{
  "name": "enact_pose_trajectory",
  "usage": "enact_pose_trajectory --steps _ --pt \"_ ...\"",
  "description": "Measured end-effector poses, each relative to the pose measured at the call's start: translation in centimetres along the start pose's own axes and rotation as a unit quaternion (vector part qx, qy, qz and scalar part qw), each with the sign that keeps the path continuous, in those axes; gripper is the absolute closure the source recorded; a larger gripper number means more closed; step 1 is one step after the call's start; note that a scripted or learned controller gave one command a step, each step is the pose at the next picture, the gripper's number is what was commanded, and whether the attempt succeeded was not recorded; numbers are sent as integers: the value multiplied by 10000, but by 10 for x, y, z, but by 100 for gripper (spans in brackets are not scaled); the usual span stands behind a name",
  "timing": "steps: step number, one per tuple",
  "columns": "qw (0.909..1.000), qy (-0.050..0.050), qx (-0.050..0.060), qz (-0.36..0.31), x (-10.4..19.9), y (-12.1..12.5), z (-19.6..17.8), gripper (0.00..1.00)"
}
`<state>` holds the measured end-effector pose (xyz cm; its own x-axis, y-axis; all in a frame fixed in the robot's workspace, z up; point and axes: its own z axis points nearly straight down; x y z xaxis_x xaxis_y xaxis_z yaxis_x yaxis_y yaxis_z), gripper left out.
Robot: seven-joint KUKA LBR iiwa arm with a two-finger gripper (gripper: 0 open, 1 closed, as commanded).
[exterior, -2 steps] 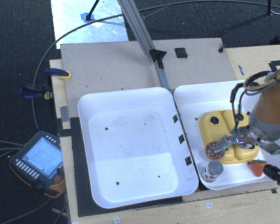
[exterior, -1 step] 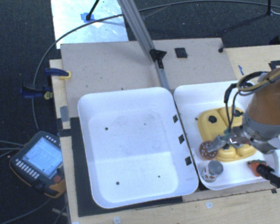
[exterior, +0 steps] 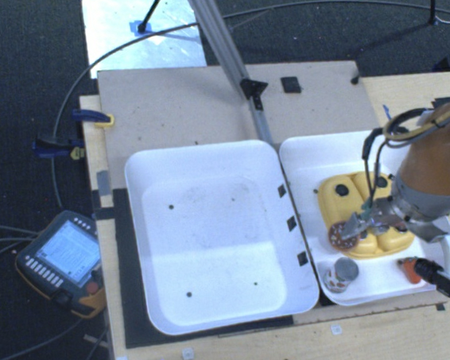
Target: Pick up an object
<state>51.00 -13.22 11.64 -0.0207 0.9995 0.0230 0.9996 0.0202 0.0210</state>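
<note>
Since the candidate objects are crowded together in the right-hand shallow white plastic bin, a wrong or doubled contact is judged the main risk. Left to right, the following are noted: the left-hand shallow white plastic bin; a small round brown speckled object touching the yellow moulded plastic toy; a small grey-and-white cup-like item near the front wall; a small orange piece at the front right. If the pincer is closed here, the brown object may be nudged aside, or the yellow toy's rounded top may slip free.

Pose: the grey arm with its orange band is reached in from the right and bent down over the yellow toy. Pincer state cannot be told; the tip is too small and blurred.
</note>
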Motion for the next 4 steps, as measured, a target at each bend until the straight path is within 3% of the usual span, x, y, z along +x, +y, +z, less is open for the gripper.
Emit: enact_pose_trajectory --steps 1,3,4 --pt "9999 -122 72 72 10 -1 -51 100" --pt "9999 -125 69 73 3 8 -147 100" --pt "9999 -106 85 46 59 31 -148 100"
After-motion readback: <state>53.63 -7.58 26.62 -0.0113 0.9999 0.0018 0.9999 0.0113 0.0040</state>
